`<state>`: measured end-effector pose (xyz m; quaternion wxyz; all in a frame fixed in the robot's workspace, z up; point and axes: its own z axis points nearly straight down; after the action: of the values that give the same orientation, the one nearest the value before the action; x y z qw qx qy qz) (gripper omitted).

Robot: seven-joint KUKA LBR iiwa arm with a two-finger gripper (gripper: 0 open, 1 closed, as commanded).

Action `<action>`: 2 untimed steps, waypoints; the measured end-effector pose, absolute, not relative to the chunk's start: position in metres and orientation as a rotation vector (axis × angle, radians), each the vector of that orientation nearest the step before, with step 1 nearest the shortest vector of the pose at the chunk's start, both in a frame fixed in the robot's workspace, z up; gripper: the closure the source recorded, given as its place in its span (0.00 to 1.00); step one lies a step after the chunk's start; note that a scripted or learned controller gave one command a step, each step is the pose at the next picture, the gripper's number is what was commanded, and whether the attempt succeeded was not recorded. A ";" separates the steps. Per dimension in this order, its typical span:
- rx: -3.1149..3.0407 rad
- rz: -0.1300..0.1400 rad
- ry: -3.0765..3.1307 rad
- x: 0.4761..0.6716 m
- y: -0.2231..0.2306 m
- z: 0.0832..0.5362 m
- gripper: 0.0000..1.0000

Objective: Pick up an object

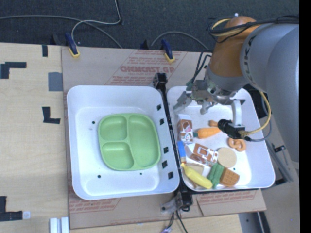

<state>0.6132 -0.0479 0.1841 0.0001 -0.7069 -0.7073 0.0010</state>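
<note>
The grey arm [272, 67] with its orange band bulks in from the upper right of the frame, its gripper [194, 103] spread open above the top of the right bin [260, 174], nothing between the fingers. Below it, in the lower half of that bin, toys crowd together: a carrot [208, 133], a pretzel [237, 144], a small printed packet [185, 128], a yellow banana [197, 177], a round cream disc [227, 157]. The left bin [80, 130] holds a green divided plate [129, 141], centre left.
</note>
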 end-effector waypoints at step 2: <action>-2.218 0.001 -2.223 0.612 -0.064 0.184 0.00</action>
<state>0.6116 -0.0642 0.1840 0.0007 -0.7064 -0.7079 0.0003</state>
